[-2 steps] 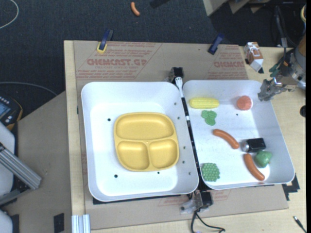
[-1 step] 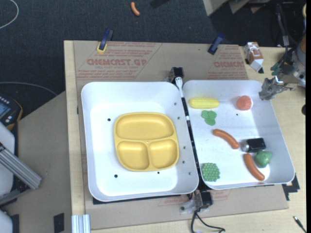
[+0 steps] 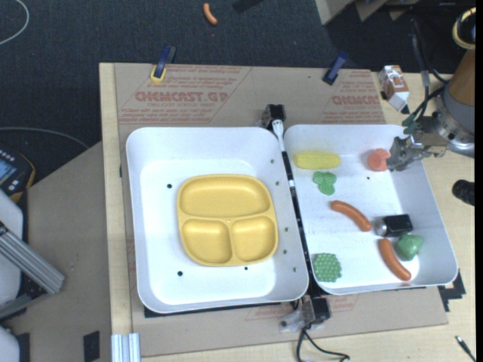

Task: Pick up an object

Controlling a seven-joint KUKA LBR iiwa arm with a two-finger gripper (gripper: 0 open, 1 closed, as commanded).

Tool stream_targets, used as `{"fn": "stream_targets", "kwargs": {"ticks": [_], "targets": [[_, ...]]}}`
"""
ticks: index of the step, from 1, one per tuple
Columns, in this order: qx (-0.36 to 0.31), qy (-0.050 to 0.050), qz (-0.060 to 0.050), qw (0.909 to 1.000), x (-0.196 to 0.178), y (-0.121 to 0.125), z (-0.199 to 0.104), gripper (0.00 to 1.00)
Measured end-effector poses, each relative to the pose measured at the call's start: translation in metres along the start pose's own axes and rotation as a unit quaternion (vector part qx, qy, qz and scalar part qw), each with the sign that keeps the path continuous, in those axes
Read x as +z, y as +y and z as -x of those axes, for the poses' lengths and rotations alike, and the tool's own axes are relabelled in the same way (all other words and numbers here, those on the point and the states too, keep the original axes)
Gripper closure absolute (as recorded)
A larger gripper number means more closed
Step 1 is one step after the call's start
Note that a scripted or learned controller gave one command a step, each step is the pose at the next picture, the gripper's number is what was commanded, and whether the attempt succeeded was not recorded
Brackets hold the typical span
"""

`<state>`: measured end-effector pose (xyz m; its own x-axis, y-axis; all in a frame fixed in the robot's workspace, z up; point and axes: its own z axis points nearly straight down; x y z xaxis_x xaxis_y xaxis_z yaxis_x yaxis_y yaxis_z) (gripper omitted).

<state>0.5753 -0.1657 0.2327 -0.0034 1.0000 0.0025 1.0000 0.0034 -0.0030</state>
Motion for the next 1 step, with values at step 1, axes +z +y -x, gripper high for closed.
{"fn": "stream_targets", "kwargs": {"ticks": [1], "targets": [[0.000, 0.000, -0.001, 1.0000, 0.0119, -0.0221, -0.0447, 1.00]]}}
